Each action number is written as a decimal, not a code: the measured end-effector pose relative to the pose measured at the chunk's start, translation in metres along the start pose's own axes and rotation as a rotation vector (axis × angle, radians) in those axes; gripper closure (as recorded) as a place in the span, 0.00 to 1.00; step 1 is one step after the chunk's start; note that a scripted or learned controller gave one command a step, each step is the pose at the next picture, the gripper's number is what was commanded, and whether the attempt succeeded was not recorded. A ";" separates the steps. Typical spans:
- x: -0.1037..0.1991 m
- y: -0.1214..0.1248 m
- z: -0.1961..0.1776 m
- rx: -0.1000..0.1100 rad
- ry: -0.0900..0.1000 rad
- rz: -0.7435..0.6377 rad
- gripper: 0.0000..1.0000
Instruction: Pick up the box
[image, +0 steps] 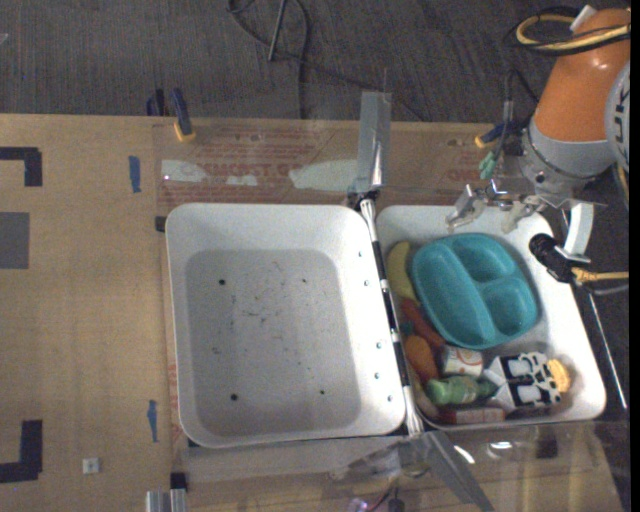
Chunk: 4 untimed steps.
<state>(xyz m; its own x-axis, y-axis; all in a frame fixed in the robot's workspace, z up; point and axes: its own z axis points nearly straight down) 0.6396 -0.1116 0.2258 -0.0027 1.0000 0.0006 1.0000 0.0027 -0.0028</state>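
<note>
Camera view — box (528, 381) against bin (590, 330) corner.

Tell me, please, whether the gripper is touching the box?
Apart. The camera view shows the gripper over the right bin's far rim, while the box lies at the near end, with the teal tray between them.

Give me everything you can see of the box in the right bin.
The box is small, apparently cardboard, white with black blocks and an orange-yellow patch at its right end. It lies flat in the right bin's near right corner, just below the teal tray, with packets to its left. Whether they touch it, I cannot tell. The gripper is far off.
</note>
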 end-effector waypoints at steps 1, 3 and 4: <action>-0.021 -0.081 0.072 -0.001 0.000 -0.141 0.00; -0.005 -0.076 0.121 -0.004 -0.003 -0.363 0.00; -0.051 -0.129 0.129 -0.026 -0.014 -0.530 0.00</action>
<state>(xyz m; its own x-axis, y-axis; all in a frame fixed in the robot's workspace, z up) 0.5103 -0.1630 0.0971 -0.5075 0.8614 -0.0183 0.8612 0.5078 0.0193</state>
